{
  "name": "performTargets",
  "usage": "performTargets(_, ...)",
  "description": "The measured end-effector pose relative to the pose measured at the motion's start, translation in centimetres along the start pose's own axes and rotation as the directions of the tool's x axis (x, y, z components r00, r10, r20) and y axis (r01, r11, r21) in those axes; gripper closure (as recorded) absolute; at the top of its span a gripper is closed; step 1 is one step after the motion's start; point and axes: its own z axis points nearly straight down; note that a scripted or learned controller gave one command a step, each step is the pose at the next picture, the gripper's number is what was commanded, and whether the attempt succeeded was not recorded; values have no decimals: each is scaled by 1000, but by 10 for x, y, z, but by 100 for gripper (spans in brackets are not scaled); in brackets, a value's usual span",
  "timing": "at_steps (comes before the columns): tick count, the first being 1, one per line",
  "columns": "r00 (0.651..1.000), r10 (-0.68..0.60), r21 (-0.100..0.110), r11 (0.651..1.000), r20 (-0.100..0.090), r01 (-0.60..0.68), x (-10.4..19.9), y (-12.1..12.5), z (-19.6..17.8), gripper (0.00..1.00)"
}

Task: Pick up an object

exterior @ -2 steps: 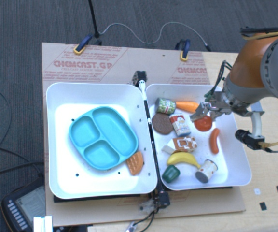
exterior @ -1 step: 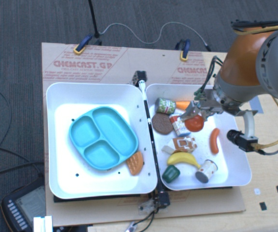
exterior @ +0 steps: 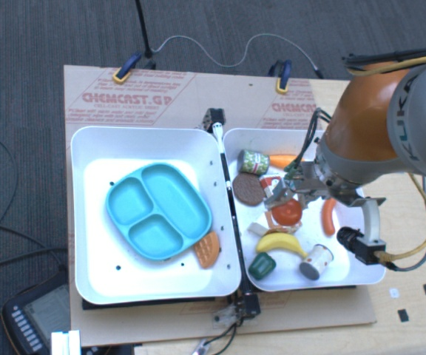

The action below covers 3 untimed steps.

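Two white bins sit side by side on the counter [exterior: 124, 95]. Left bin [exterior: 87, 198]: blue divided plate [exterior: 157, 209], cracker [exterior: 208, 250] at its edge. Right bin [exterior: 361, 276]: end effector [exterior: 287, 194] over a tomato [exterior: 285, 213], grip state unclear; banana [exterior: 279, 242], brown cookie [exterior: 248, 189], sausage [exterior: 328, 217], carrot [exterior: 281, 160], green can [exterior: 254, 161] crowd around.

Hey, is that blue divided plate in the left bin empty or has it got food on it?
Empty: the blue plate shows three bare compartments.
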Motion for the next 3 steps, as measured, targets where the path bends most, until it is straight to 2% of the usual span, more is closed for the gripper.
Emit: performTargets(3,1000,-1,0,1000,0,1,0,1,-28,100)
